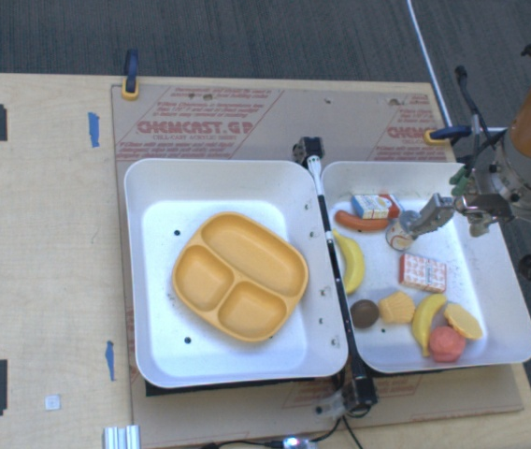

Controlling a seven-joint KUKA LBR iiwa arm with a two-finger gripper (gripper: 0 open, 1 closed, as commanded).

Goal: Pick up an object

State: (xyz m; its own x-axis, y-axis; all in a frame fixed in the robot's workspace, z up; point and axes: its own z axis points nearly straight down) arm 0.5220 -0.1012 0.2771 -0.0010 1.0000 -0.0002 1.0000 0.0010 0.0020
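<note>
Yellow divided plate (pixel 239 277) sat in the left bin (pixel 144 251). Right bin (pixel 513 330) held toy foods: banana (pixel 350 262) at 9 o'clock, hotdog (pixel 362 221) at 11, peach (pixel 447 343) at 5. Gripper (pixel 413 227) hung low near the hotdog; jaws' state unclear.

left bin (pixel 144 251): divided plate (pixel 239 276) | right bin (pixel 509 335): toy foods; tool (pixel 413 227) above
</note>
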